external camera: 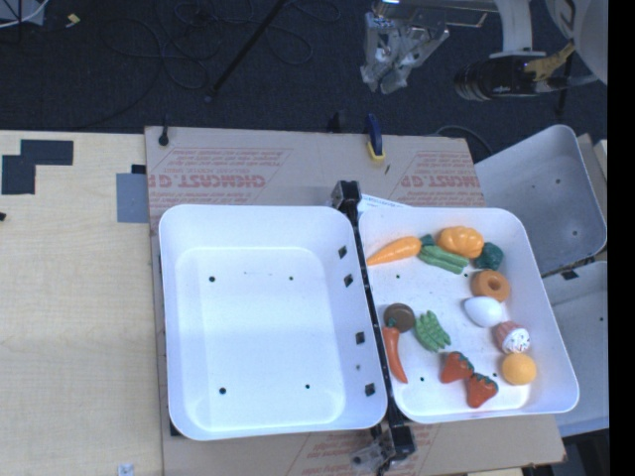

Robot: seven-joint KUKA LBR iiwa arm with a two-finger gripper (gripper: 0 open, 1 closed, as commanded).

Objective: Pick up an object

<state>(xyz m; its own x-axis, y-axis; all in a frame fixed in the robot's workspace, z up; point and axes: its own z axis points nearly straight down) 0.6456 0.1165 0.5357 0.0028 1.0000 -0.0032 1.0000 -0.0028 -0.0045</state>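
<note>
Gripper [392, 62] high above bins, blurred, arm [516, 8] cut off

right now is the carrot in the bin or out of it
In. The carrot lies flat inside the right bin, near its top left corner, just left of a green vegetable.

Orange carrot [394, 251], white egg [483, 311], red strawberries [455, 367], white bins [189, 228].
</note>
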